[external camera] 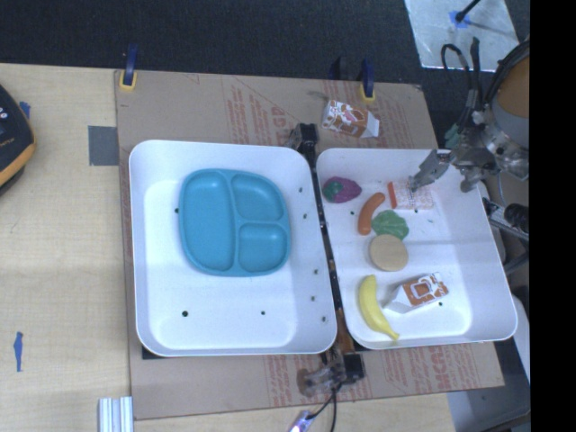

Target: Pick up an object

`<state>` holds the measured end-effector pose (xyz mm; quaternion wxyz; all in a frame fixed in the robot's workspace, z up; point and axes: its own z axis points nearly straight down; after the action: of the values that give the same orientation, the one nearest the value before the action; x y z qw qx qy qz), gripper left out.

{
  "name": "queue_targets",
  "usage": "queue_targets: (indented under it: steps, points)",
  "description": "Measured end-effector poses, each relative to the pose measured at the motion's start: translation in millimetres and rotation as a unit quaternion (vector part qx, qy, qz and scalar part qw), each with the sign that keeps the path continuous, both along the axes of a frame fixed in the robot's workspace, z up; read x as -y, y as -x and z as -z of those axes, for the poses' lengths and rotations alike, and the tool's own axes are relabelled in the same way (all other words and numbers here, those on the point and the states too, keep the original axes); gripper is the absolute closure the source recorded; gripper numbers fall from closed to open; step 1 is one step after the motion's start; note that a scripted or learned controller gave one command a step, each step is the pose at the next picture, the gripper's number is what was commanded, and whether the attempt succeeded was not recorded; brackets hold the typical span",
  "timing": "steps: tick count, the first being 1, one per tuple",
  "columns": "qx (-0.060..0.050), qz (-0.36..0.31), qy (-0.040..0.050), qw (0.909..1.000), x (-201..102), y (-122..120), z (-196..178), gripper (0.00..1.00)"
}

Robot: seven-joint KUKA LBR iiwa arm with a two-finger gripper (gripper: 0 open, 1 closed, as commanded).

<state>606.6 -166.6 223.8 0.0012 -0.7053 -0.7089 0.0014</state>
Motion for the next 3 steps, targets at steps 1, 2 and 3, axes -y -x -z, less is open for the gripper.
queue_targets:
  steps: [1,2,3]
  points:
    - [-0.001,-0.001,-0.0001,1.0,-63,51,96,0.0]
    - [0.0,0.0,0.0005,1.0,-64,-7,132,0.0]
    - [-0.01,0.0,-0.002,1.0,-73,-46,134,0.0]
